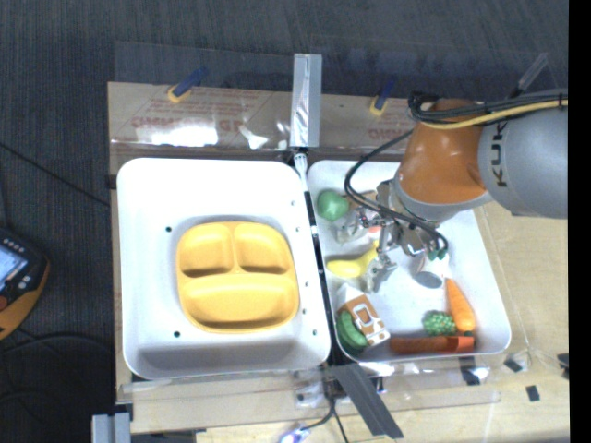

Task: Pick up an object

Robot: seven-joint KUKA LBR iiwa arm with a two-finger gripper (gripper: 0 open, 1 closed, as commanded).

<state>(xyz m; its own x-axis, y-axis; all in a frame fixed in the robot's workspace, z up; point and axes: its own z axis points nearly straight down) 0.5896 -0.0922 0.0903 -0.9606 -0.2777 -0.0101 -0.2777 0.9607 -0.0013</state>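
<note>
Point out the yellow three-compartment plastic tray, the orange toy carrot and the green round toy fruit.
Yellow three-compartment plastic tray (pixel 238 277), camera view, middle ridge.
Orange toy carrot (pixel 460 305), camera view, mid-body.
Green round toy fruit (pixel 331 204), camera view, top surface.

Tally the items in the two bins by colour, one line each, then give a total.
Yellow: 2, the tray and the banana
Green: 3, the apple, the broccoli and the cucumber
Orange: 2, the carrot and the box
Red: 1, the bar
Total: 8
</note>
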